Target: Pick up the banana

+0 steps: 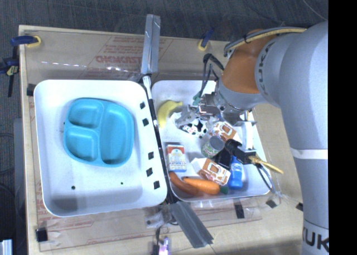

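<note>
The yellow banana (165, 111) lies in the right bin (167, 89), at its upper left near the divider between the two bins. My gripper (189, 116) hangs low in the right bin just to the right of the banana, its metal fingers pointing left toward it. The grey arm with its orange band (241, 72) reaches in from the right and covers the bin's upper right part. Nothing yellow shows between the fingers.
The left bin (50, 153) holds a blue divided tray (100, 131). In the right bin lie a carrot (195, 184), a small red and white box (177, 157), a can (212, 147), snack packets (216, 172) and a blue item (236, 174), crowded below the gripper.
</note>
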Tool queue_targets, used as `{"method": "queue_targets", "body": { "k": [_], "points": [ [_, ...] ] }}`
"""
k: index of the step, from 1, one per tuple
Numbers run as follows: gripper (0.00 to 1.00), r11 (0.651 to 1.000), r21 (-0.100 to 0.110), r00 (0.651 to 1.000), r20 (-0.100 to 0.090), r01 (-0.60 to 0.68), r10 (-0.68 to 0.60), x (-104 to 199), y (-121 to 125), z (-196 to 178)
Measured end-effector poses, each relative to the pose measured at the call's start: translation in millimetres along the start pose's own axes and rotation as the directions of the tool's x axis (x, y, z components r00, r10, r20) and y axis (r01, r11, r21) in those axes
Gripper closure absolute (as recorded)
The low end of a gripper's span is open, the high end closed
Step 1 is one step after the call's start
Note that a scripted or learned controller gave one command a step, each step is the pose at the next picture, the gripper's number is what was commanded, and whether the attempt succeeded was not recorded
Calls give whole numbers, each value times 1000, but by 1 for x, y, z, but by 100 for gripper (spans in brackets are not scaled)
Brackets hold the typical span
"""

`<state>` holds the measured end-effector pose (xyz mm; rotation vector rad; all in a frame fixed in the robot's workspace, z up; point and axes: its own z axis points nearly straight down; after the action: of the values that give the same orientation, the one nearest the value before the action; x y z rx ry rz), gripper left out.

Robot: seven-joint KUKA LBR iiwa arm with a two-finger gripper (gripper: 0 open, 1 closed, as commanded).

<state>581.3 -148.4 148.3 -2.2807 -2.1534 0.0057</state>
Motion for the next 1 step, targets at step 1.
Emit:
{"method": "queue_targets", "body": {
  "k": [1],
  "points": [
    [0, 997, -15, 998, 10, 70, -70, 38, 47, 42]
  ]
}}
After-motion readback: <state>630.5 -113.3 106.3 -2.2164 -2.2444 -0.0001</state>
